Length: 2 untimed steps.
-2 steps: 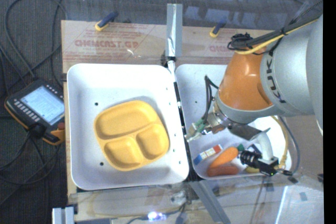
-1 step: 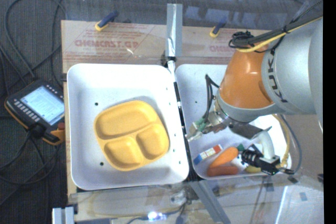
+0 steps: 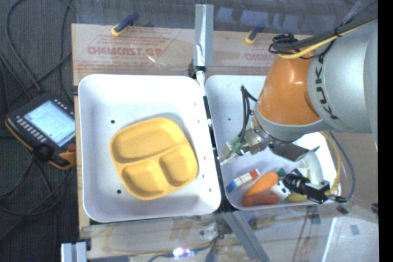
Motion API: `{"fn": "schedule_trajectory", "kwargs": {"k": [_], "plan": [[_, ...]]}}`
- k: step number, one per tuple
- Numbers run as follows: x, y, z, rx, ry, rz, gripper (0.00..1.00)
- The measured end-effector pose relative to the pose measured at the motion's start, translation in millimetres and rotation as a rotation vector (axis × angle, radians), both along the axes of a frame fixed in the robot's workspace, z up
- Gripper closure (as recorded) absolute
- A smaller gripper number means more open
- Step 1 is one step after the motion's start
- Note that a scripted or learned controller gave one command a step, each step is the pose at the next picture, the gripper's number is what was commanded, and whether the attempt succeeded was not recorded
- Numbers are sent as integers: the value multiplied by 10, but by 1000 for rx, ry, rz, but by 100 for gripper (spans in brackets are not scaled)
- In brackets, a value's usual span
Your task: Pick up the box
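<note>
From the overhead camera, my arm (image 3: 325, 83) reaches in from three o'clock and hangs over the right bin (image 3: 228, 90), the orange band covering much of it. My claw (image 3: 241, 145) sits low at the bin's nine o'clock side, close to the wall between the bins. Whether it is spread or closed I cannot tell; nothing shows in its grip.

The box (image 3: 241, 180), small and white with red and blue marks, lies just toward six o'clock of my claw, apart from it, near the bin's front-left corner. A carrot (image 3: 263, 183) lies beside it at three o'clock, with a red piece (image 3: 259, 199) below that. The left bin (image 3: 92, 132) holds a yellow tray (image 3: 153, 157).

I judge I am in the approach, the grasp not yet made. Next I need to shift toward six o'clock, centre over the box, and come down clear of the carrot.
</note>
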<state>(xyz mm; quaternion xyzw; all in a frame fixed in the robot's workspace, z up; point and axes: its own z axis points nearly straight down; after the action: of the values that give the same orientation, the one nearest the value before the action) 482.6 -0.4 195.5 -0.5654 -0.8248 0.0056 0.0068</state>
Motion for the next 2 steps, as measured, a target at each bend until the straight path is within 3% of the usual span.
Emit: {"fn": "schedule_trajectory", "kwargs": {"k": [1, 2], "plan": [[0, -730, -139, -7, -11, -447, 100], [64, -370, -143, -11, -10, -789, 100]]}}
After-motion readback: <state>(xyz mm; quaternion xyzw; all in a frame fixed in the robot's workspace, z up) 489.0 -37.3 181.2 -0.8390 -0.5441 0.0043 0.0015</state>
